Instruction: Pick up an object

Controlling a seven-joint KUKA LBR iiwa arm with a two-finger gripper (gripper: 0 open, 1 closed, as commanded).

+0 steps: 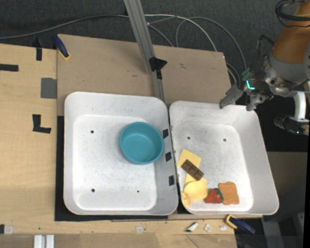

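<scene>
End effector [241, 99] above the far rim of the right bin [263, 153], fingers spread, nothing between them. In that bin's near part, well apart from the end effector: yellow block [189, 160], brown bar [194, 172], yellow lump [195, 191], red piece [213, 196], orange piece [229, 193]. Blue bowl [141, 142] upright in the left bin [80, 142] on the counter [21, 86].

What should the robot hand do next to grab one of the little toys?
Probably swing down toward the near corner of the right bin. The gripper hangs above that bin's far rim with nothing between its fingers, while the yellow block, orange piece and red piece cluster at the near end.
</scene>
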